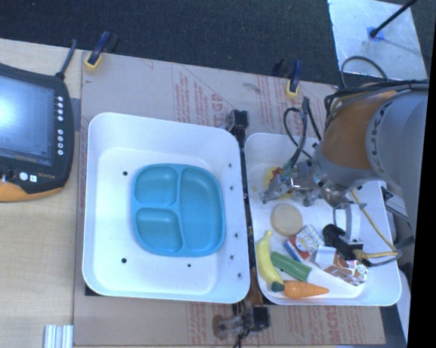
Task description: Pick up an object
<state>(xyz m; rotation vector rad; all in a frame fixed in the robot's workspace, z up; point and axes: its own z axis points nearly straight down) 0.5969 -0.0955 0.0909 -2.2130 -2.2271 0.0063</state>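
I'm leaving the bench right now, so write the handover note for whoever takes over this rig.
End effector: low over the back of the right shallow white bin, beside the round beige disc; nothing visibly held.
Things: yellow plastic banana, green toy vegetable and orange toy carrot lie along that bin's front, with small mixed items beside them. The left white bin holds a blue three-compartment plastic plate.
Done: no object lifted.
Left: grasp one object and raise it.

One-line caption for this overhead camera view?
Arm over right bin of toy food; blue divided plate in left bin.
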